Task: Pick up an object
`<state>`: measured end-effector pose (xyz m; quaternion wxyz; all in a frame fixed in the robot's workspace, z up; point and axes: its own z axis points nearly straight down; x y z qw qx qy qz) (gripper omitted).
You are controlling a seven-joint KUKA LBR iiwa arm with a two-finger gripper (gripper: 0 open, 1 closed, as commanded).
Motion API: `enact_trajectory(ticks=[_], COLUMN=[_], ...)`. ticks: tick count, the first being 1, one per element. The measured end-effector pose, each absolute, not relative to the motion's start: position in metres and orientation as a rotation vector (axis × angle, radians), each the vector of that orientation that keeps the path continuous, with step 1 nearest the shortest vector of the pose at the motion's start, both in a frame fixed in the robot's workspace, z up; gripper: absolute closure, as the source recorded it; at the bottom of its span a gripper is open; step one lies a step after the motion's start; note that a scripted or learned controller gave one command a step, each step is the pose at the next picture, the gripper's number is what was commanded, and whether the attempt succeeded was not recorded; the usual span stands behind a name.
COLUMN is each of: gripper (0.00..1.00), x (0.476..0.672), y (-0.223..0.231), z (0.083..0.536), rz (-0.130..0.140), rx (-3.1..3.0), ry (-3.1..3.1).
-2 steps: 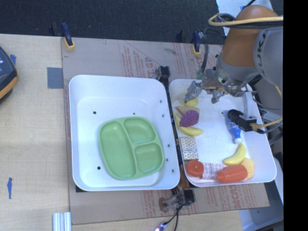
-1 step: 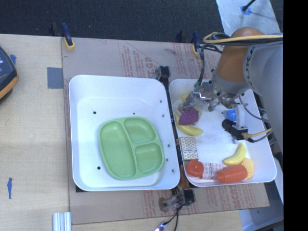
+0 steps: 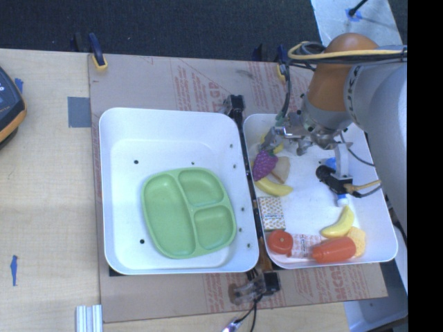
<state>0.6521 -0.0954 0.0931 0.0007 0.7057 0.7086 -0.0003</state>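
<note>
My gripper (image 3: 285, 138) hangs low over the far left corner of the right bin (image 3: 377, 216). Just under and left of it lies a purple bunch of grapes (image 3: 264, 163), with a yellow banana (image 3: 273, 186) in front of that. Further to the front are a small printed packet (image 3: 272, 212), a red tomato (image 3: 280, 241), an orange-red vegetable (image 3: 332, 251) and a second banana (image 3: 340, 223) beside a pale yellow piece (image 3: 358, 238). A small yellowish thing (image 3: 273, 144) sits right at the gripper, partly hidden by it.
The left bin (image 3: 124, 137) holds a green divided plate (image 3: 188, 211). A black clamp (image 3: 236, 104) stands at the far end of the seam between the bins. The grey arm (image 3: 374, 95) covers the right bin's far right side.
</note>
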Motion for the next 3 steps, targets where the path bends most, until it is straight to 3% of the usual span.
enact_trajectory(ticks=[1,2,3], gripper=[1.00,1.00,0.00], x=[0.649,0.581,0.580], y=[-0.097,-0.042,-0.043], z=[0.101,0.193,0.192], rz=[-0.019,-0.003,-0.006], rx=[2.226,2.215,2.218], ry=[2.237,2.230,2.229])
